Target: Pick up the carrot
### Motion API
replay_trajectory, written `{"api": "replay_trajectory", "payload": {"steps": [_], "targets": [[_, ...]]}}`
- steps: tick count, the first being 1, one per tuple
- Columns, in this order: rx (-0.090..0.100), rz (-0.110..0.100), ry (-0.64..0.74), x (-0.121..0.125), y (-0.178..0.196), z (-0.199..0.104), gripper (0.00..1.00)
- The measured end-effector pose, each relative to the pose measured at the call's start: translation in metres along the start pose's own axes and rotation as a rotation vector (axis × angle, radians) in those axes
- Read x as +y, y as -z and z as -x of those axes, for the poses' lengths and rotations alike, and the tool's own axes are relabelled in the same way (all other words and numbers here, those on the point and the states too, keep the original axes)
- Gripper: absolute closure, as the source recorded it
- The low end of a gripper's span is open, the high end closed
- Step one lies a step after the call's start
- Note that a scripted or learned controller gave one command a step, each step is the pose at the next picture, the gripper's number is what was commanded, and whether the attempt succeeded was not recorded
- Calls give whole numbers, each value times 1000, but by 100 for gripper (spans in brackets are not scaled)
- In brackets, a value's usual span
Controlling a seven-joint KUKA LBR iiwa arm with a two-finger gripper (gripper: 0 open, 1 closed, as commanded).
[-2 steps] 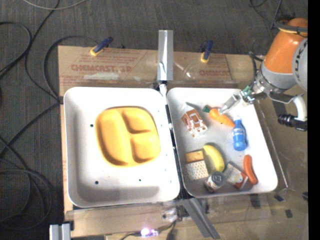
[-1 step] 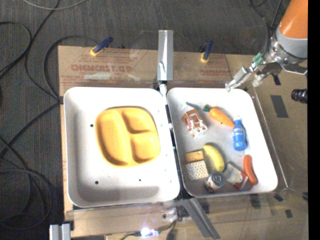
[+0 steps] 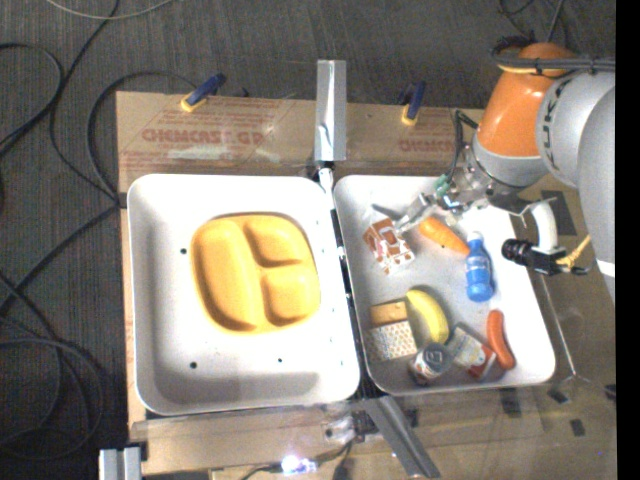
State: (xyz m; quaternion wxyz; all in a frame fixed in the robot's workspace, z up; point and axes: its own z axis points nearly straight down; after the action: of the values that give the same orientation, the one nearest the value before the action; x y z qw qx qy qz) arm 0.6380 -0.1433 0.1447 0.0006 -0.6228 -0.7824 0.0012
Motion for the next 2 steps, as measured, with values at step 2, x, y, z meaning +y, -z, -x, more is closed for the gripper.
{"api": "replay_trajectory", "payload": {"steps": [2], "targets": [[-6, 8, -42, -12, -57, 33, 0]]}}
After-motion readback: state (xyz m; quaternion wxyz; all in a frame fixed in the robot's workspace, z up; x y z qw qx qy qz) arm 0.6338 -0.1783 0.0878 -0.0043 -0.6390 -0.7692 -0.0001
